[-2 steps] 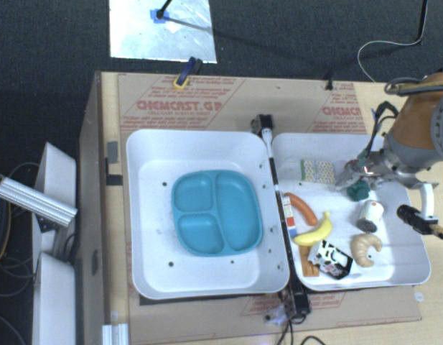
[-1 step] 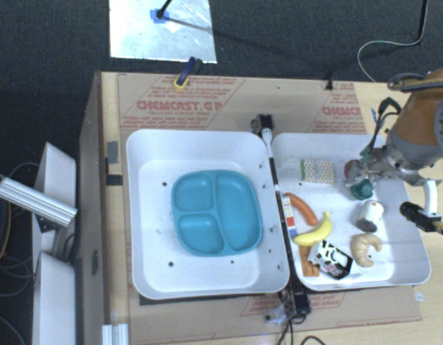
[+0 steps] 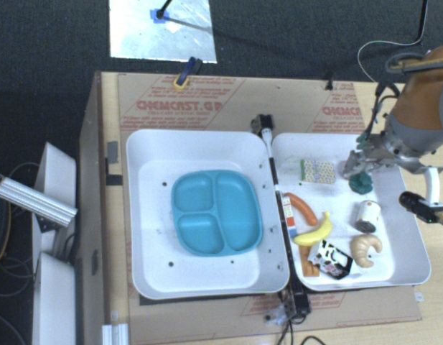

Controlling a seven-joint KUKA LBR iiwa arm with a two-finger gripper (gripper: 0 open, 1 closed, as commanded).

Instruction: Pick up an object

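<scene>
Gripper [image 3: 360, 169] over right white bin [image 3: 415, 264], finger state unclear; 1 teal object [image 3: 362, 184] below; 1 yellow banana [image 3: 314, 232], 1 croissant [image 3: 366, 248].

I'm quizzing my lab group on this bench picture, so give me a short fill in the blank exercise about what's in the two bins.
1. The blue divided tray lies in the ____ bin as the camera sees it.
2. The yellow banana lies right beside the ____ carrot.
3. The gripper is just above a small ____ object in the right bin.
4. The tray has ____ compartments.

Missing words: left; orange; teal; three
</scene>
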